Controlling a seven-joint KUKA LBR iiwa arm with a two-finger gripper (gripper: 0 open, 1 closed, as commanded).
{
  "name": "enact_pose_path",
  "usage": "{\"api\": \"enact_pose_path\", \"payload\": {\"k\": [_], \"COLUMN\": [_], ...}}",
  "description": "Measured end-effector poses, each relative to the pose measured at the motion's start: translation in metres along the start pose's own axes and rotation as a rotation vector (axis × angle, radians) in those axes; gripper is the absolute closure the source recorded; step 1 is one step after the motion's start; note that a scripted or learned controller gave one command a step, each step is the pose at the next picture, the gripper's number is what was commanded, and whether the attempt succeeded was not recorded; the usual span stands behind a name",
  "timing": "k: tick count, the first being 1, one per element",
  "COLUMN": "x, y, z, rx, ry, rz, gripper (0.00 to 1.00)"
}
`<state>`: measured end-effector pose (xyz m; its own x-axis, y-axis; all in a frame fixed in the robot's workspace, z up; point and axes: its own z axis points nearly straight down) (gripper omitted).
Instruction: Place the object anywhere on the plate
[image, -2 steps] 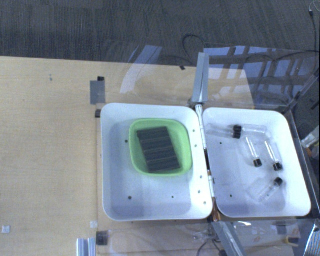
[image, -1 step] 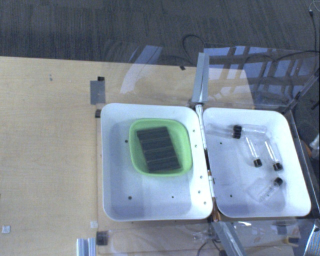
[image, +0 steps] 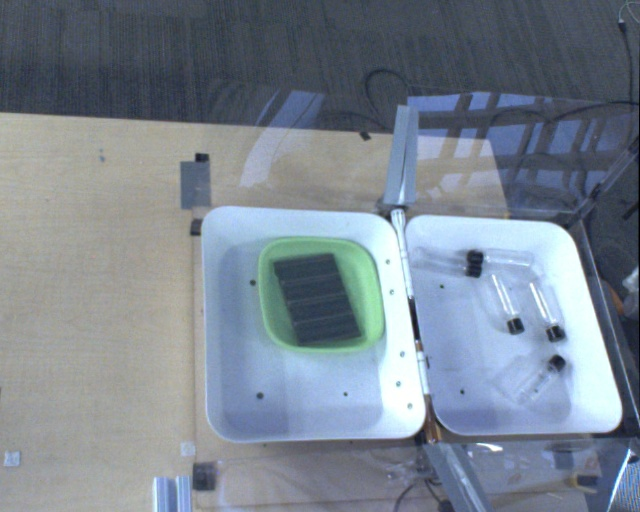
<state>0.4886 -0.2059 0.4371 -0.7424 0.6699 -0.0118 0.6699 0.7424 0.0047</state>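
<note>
Perhaps 4 vials (image: 515, 310), right bin (image: 590, 400)

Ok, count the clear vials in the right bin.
4, all in the right bin: one at the top, two upright-looking side by side mid-bin, one at the bottom. Transparent, so more may escape notice.

A pale, light-brown wooden benchtop (image: 95, 300) fills the left and middle of the view, and beyond its far edge lies a dark grey ribbed carpet floor (image: 200, 50). A loose black cable (image: 385, 85) loops on that carpet near the top centre, and a grey metal upright bar (image: 402, 155) stands at the bench's far side. Pale bluish glare patches (image: 290, 130) fall across the wood beside the bar.
</note>
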Motion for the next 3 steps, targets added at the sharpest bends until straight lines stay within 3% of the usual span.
{"api": "enact_pose_path", "payload": {"k": [1, 2, 3], "x": [0.0, 0.001, 0.001], "y": [0.0, 0.0, 0.0], "z": [0.0, 0.092, 0.077], "rx": [0.0, 0.0, -0.001], "ry": [0.0, 0.001, 0.0], "rz": [0.0, -0.169, -0.44], "gripper": [0.0, 0.0, 0.0]}}
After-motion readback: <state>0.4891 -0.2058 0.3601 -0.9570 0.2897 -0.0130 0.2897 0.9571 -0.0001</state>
